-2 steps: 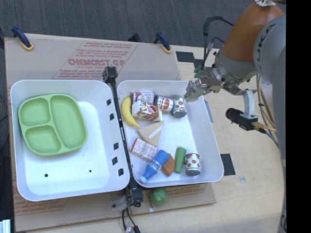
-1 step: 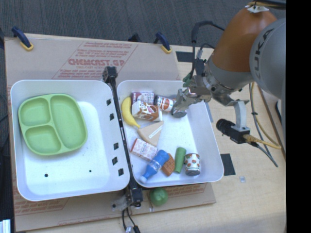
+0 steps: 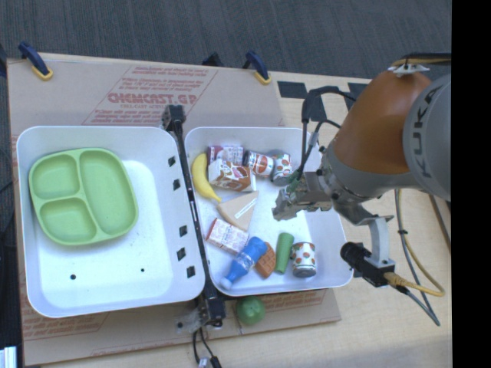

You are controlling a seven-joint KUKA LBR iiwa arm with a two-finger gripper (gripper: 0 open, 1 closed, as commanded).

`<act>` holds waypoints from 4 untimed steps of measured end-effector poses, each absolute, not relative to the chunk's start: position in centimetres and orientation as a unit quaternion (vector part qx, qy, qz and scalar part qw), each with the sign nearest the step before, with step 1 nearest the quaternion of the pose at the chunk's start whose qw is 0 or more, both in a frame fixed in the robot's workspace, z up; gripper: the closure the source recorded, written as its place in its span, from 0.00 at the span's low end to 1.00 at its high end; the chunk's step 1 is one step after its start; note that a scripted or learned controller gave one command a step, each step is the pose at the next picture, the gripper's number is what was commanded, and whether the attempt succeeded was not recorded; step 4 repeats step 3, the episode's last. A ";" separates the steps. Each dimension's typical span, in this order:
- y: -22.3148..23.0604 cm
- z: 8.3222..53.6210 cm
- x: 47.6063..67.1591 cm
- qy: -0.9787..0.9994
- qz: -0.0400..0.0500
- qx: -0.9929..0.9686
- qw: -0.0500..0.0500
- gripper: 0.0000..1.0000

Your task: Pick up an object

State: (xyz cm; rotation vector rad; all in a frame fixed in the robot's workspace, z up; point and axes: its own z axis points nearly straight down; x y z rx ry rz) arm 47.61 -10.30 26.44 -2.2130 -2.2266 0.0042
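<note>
The gripper (image 3: pixel 285 205) hangs over bare floor by the right bin's (image 3: pixel 331 278) right wall, grip state unclear; green cucumber (image 3: pixel 284 251) and can (image 3: pixel 304 258) lie just below

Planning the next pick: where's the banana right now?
The banana lies in the right bin, along its left wall, beside the snack packet and above the cheese wedge.

Open white floor lies right of the green divided plate (image 3: pixel 83 196) in the left bin (image 3: pixel 46 297), offering clear passage. Farther right, past the bins' shared wall, a banana (image 3: pixel 202 178), cartons, cans and a blue bottle (image 3: pixel 244 261) crowd the right bin (image 3: pixel 337 278), with the hand (image 3: pixel 287 205) low over its right side.
</note>
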 end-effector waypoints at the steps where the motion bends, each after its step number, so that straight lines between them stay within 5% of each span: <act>1: -8.5 23.4 47.7 -0.710 0.001 -0.705 0.000 1.00; 2: -13.5 33.7 47.8 -0.709 0.000 -0.705 -0.002 1.00; 3: -11.4 23.2 55.3 -0.709 0.002 -0.705 0.002 1.00; 4: -11.4 23.2 55.3 -0.709 0.002 -0.705 0.002 1.00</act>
